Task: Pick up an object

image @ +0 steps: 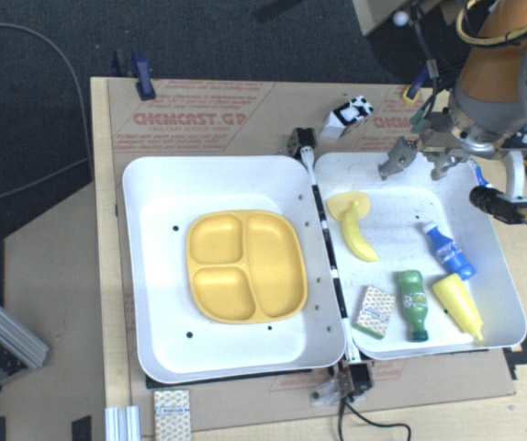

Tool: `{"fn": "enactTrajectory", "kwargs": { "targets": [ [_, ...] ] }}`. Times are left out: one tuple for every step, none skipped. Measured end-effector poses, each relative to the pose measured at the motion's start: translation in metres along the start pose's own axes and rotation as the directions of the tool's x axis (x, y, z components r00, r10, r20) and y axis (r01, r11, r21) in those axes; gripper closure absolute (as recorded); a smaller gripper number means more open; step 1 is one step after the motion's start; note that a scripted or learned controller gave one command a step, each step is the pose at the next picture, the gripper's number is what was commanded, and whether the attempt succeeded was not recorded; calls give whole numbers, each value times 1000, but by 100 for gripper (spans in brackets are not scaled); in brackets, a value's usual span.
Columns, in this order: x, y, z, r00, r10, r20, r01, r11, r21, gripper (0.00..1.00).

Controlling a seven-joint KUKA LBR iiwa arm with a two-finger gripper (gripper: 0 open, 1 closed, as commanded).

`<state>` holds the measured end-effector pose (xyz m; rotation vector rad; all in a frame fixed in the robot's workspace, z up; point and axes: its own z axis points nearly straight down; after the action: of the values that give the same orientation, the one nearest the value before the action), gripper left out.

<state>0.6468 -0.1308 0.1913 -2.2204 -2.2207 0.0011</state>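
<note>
My gripper point(419, 164) hangs over the far rim of the right bin point(502, 274), with its two grey fingers spread open and nothing between them. Below it in that bin lie a yellow banana point(353, 228), a blue tube point(449, 250), a green bottle point(412, 303), a yellow cone-shaped toy point(459, 304) and a small patterned packet point(375, 310). The banana is the closest of these, a short way to the near left of the fingers.
The left bin point(153, 246) holds a yellow divided plate point(245, 266). A black-and-white object point(349, 115) lies on the cardboard behind the bins. A patterned card point(172, 412) lies at the bench's front. The middle of the right bin's far half is bare.
</note>
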Motion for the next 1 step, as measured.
{"fn": "enactTrajectory", "kwargs": {
  "targets": [
    [31, -2, 76, 1000, -1, -1, 1, 1000, 1, 0]
  ]
}}
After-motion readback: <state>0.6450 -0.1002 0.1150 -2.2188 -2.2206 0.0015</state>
